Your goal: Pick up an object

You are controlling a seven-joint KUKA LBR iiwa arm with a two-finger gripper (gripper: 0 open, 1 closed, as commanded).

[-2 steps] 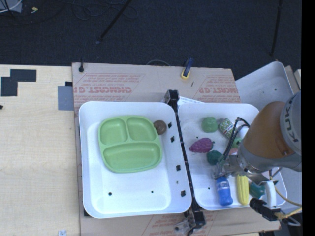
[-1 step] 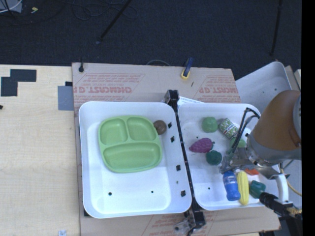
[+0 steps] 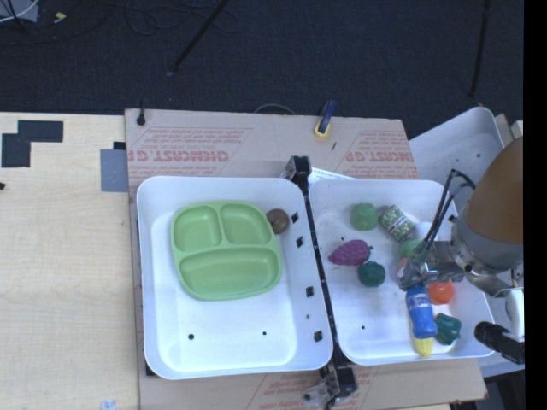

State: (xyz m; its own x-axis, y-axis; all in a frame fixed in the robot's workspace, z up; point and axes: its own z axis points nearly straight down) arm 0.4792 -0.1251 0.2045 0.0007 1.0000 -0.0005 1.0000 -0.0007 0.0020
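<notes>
My gripper [image 3: 414, 272] hangs low over the right bin [image 3: 342, 331], at its right side, just above the top end of a blue bottle with a yellow cap [image 3: 420, 314]. An orange piece [image 3: 441, 293] lies right beside the gripper, and a small green piece [image 3: 412, 248] sits just behind it. To its left lie a dark green ball [image 3: 371, 273] and a purple fruit [image 3: 349, 252]. Further back are a light green piece [image 3: 364, 216] and a speckled can [image 3: 396, 222]. A teal piece [image 3: 447, 327] rests near the bin's front right corner.
The left bin [image 3: 171, 348] holds a green divided plate [image 3: 226, 250] and a brown ball [image 3: 278, 220] by the divider. The arm's orange band [image 3: 500, 195] looms over the right bin's right edge. A black clamp [image 3: 298, 167] sits at the back between the bins.
</notes>
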